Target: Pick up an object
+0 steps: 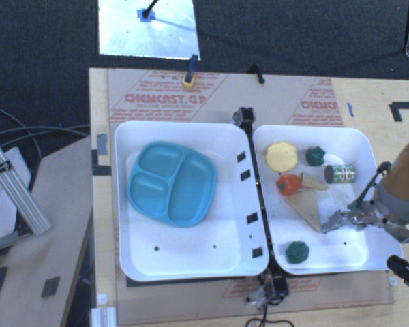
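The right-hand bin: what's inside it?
The right bin holds a yellow round piece, two dark green lumps, a small can, a red piece, a tan wedge. The gripper covers some floor.

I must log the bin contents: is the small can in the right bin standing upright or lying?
Lying on its side: the can shows its green label lengthwise, ends facing sideways.

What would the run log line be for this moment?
arm: low in right white bin | gripper: beside tan wedge, nothing seen held | left white bin: blue divided plate
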`<state>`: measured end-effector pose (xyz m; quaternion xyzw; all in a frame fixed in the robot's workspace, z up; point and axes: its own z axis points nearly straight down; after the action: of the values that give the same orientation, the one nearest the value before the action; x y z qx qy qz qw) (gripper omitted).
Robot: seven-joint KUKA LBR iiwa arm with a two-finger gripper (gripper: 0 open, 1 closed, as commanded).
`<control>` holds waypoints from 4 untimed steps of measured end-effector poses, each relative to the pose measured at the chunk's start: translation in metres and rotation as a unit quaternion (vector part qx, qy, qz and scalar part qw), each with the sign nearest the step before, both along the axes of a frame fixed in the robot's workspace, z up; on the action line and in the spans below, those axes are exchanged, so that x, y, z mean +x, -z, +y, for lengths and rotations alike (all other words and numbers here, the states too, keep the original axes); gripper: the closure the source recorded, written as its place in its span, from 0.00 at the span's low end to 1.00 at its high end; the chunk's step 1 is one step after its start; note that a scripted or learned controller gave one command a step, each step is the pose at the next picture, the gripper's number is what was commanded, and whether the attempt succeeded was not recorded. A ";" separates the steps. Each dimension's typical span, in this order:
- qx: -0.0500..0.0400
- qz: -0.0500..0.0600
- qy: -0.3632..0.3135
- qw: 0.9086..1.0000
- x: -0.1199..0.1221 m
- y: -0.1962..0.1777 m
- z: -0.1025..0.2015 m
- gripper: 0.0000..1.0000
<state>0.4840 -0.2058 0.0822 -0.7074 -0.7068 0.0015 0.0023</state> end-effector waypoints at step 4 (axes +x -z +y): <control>-0.003 -0.010 -0.004 1.000 0.157 -0.059 0.087 0.00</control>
<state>0.6407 -0.1189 0.1410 -0.7046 -0.7095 -0.0037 -0.0067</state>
